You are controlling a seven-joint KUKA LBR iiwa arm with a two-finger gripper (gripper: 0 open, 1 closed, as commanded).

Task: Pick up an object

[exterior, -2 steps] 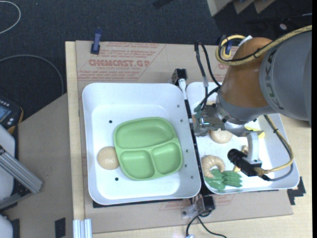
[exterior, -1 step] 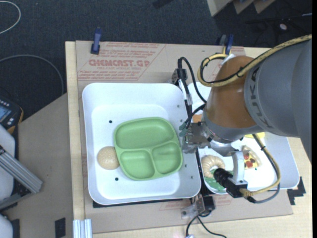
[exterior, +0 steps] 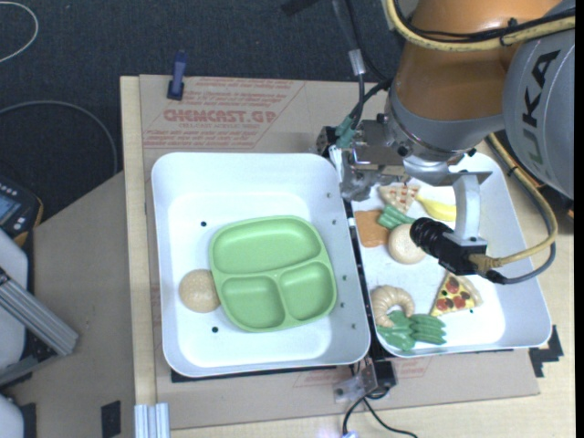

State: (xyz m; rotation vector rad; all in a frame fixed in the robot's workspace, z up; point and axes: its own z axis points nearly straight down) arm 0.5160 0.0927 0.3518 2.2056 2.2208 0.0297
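1. The hand [exterior: 401,185] hangs low over the top of the right bin [exterior: 525,322], above a heap of toy food; whether its fingers are apart or together cannot be told.
2. A single piece is best chosen; the bun [exterior: 404,244] lies just below the hand, touching the orange piece [exterior: 370,228].
3. The pizza slice [exterior: 455,295] lies flat; it is judged harder to grip.
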